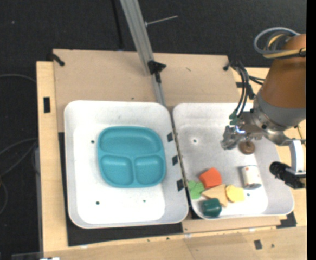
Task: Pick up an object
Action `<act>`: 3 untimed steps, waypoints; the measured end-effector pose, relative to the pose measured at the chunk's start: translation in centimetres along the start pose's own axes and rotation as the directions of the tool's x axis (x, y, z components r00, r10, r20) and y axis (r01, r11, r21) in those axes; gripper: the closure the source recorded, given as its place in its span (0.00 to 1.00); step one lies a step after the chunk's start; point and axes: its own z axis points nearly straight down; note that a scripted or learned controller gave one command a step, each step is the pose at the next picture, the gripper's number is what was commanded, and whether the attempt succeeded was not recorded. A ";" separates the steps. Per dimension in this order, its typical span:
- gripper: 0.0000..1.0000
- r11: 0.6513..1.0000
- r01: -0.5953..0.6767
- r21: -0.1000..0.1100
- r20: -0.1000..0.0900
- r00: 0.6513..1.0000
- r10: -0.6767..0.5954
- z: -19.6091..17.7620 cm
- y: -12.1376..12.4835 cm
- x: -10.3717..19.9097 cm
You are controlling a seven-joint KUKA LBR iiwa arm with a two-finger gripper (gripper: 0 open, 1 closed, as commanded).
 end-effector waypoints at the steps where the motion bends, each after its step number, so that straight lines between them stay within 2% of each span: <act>1: 1.00 1.000 0.001 -0.002 0.000 1.000 -0.001 -0.2 0.6 5.3; 2: 1.00 1.000 0.000 0.000 0.000 1.000 0.000 0.2 1.0 9.9; 3: 1.00 1.000 -0.001 0.001 0.000 1.000 0.001 1.3 0.3 13.9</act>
